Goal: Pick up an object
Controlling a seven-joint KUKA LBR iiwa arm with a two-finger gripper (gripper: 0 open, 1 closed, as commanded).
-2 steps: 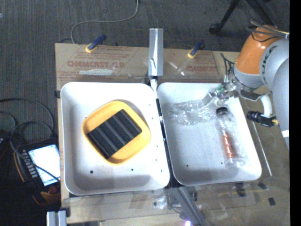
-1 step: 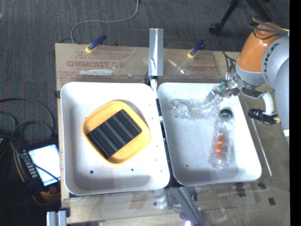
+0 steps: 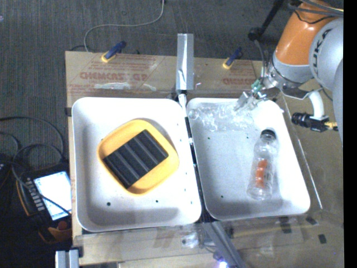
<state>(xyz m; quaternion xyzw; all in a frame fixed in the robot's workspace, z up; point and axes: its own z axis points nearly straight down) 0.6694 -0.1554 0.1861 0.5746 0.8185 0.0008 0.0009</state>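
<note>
1. Where the left bin (image 3: pixel 89 121) and the right bin (image 3: pixel 223 188) meet, we see their rims touching along a dark seam, with a metal bar (image 3: pixel 184 60) standing up just behind that seam.
2. We find the most open floor in the right bin's near-left part; the left bin has bare floor only around its edges.
3. We see the gripper (image 3: pixel 250 98) at the right bin's far right corner, close to the rim, with the arm (image 3: pixel 304 43) coming in from the right above it.
4. We count 3 things to pick:
   - 1 clear bottle (image 3: pixel 263 166) with a dark cap, lying on its side by the right bin's right wall;
   - 1 crumpled clear film (image 3: pixel 217 118) along that bin's far wall, reaching toward the gripper;
   - 1 yellow pad (image 3: pixel 139 156) with a black ribbed top, lying flat in the middle of the left bin.
5. We cannot tell how wide the gripper stands, nor whether the film touches it: the glare and clear plastic blur that corner.
6. We see something orange inside the bottle but cannot make out what.
7. We count 2 blue clamps (image 3: pixel 113 51) on the board's (image 3: pixel 139 74) far edge.
8. We see 1 screen device (image 3: pixel 47 191) on the floor to the left, partly cut off by the left bin's rim.
</note>
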